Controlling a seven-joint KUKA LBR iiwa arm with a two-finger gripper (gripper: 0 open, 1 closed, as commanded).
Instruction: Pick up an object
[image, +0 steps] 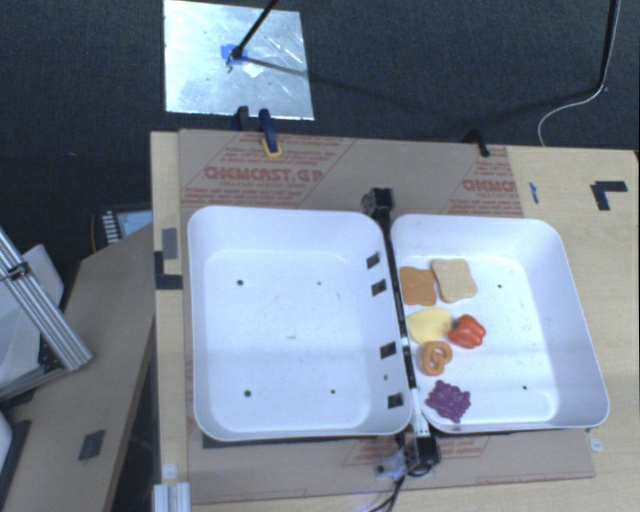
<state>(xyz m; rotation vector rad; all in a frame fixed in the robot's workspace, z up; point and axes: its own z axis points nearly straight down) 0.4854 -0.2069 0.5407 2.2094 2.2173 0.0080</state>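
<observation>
Camera view from above, so here's the layout: all the pickable stuff sits in the right bin (578, 330), bunched along its left side, right next to the divider between the two bins. Farthest back there's an orange-brown slice (418, 286) with a paler bread slice (455, 280) just to its right, the two touching or nearly so. Nearer than those is a yellow piece (429, 324), and a red pepper (467, 331) sits against its right edge. Just near of the yellow piece is a little orange ring (436, 357), looks like it's touching it. Nearest of all is a purple grape bunch (448, 400), a bit apart from the ring.

The left bin (290, 330) sits right beside it, rims touching. Both rest on a cardboard sheet (330, 170) with red print on the desk (110, 330). At the cardboard's far edge there's a blue clamp (268, 125), and beyond it a shiny silver sheet (238, 58) on the dark floor. A white cable (580, 95) loops far right.
</observation>
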